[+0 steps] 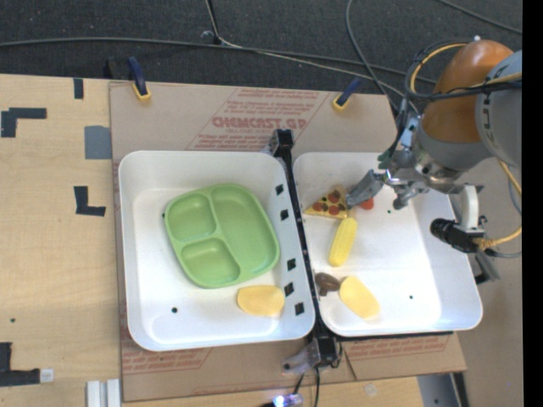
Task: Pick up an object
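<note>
Fingers spread apart, gripping nothing: two-finger gripper [383, 190] poised over the upper part of the shallow white right bin [424, 253], one dark finger [363, 189] angled toward the flat red-and-yellow pizza-slice toy [327, 204]. Just below, a yellow plastic corn cob [343, 241]; nearer the front rim, a yellow rounded lump [360, 298] touching a small brown piece [327, 283]. Across the divider, in the shallow white left bin [140, 253], a green three-compartment plastic tray [221, 235] and a yellow-orange wedge [260, 299]. Approach step, by the look of it; nothing lifted yet. Next: lower onto the pizza slice or corn, then close.
</note>
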